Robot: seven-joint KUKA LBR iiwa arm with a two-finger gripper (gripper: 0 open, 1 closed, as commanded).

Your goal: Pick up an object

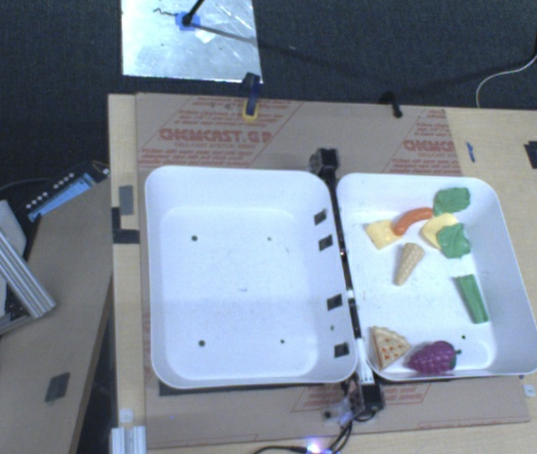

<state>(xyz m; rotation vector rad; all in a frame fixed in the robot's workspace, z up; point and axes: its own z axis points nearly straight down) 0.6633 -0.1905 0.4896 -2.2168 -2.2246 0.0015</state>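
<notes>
The right bin [510, 282] holds several toy foods. Near its back lie a yellow cheese wedge [382, 233], an orange carrot-like piece [412, 219], a green leafy piece [452, 199] and a yellow-and-green piece [448, 235]. A tan ice-cream cone [407, 262] lies in the middle. A green stick [472, 297] rests toward the right wall. At the front sit a waffle-patterned wedge [389, 346] and a purple grape bunch [433, 357].
The left bin [240, 282] stands beside the right one, joined by a black clipped divider [339, 253]. Both rest on a brown board [212, 130]. A metal frame [4, 263] stands at the left, a silver sheet [188, 26] at the back.
</notes>
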